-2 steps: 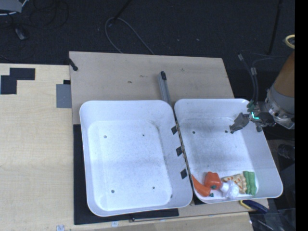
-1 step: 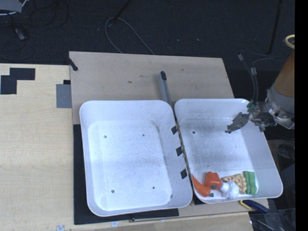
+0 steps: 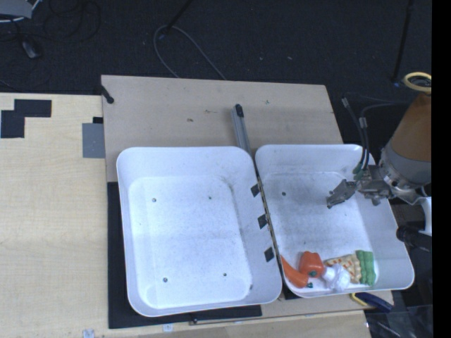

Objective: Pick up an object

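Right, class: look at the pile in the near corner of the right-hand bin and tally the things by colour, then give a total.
Orange or red: 2, a long piece and a chunkier piece
Green: 1
White: 1
Tan with speckles: 1
Total: 5, as far as the blurred heap lets me separate them.

Orange-red toy, white lump, patterned piece, green piece, clustered at right bin's near edge
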`<control>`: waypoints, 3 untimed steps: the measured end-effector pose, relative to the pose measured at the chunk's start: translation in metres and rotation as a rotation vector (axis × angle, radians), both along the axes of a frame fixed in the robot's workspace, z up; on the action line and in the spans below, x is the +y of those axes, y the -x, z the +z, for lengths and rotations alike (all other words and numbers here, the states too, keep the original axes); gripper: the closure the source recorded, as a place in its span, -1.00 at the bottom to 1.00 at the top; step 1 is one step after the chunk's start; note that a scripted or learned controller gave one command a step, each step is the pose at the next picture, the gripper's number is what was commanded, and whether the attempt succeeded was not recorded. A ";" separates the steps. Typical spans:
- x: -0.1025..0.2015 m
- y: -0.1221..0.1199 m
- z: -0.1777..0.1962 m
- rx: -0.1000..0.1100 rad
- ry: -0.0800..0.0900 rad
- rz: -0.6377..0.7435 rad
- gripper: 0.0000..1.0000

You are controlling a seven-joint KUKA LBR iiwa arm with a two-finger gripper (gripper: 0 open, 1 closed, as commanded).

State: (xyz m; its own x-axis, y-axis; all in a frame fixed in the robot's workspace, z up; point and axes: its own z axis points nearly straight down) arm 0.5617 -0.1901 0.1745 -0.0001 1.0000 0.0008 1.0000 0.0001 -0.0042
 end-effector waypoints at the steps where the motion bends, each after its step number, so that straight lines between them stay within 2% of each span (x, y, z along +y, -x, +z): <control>1: 0.000 0.011 -0.052 0.001 0.000 0.000 -1.00; 2: 0.000 0.011 -0.087 -0.005 0.001 0.000 -1.00; 3: 0.000 0.010 -0.076 -0.007 0.000 -0.001 1.00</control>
